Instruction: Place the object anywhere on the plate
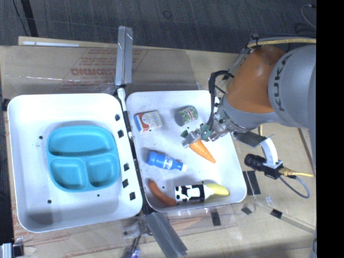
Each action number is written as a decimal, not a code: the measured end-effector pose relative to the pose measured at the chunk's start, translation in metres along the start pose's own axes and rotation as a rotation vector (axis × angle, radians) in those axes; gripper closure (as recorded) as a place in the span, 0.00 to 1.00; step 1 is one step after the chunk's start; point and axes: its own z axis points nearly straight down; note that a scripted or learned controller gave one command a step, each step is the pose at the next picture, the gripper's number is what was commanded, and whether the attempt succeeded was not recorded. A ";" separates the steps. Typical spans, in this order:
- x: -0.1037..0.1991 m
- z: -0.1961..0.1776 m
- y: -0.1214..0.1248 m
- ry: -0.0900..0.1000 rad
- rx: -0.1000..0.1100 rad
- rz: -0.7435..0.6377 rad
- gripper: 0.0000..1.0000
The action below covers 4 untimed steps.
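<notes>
Nearest, a black-and-white bottle lies by a banana in the right bin. Above them the tool touches the carrot, seemingly gripping its top. Left bin holds the blue plate.

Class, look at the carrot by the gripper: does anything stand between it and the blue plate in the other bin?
Between the orange carrot and the blue sectioned plate stand the adjoining bin walls; a blue bottle lies near that path.
</notes>
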 end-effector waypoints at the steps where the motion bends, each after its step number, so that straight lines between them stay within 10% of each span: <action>1: 0.067 0.015 0.041 0.001 0.002 -0.182 1.00; 3: 0.185 0.016 0.087 0.001 0.003 -0.519 1.00; 4: 0.185 0.016 0.087 0.001 0.003 -0.519 0.00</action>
